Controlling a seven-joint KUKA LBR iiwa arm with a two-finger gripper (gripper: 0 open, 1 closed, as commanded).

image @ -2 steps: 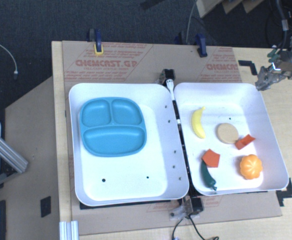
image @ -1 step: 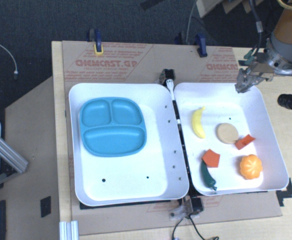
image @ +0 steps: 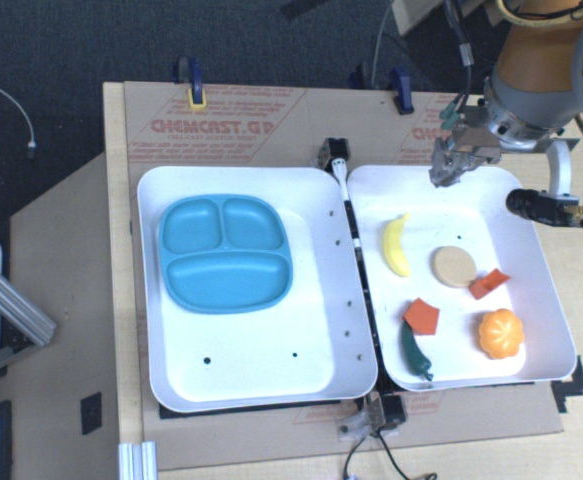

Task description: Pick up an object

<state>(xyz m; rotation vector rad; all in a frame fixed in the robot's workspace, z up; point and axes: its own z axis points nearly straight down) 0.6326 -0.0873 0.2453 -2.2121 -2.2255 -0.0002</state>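
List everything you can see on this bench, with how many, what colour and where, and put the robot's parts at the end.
bins: two, white, side by side on the bench.
divided tray: one, blue, in the left bin, toward its far side.
banana: one, yellow, right bin, near its left wall.
round disc: one, tan, middle of the right bin.
small block: one, red-orange, just right of the disc.
wedge block: one, red-orange, near side of the right bin.
green piece: one, dark green, just below the wedge block.
orange: one, orange, near right corner of the right bin.
clamps: two, blue, on the board's far edge.
arm: one, grey with orange band, upper right.
claw: one, dark, above the right bin's far edge.
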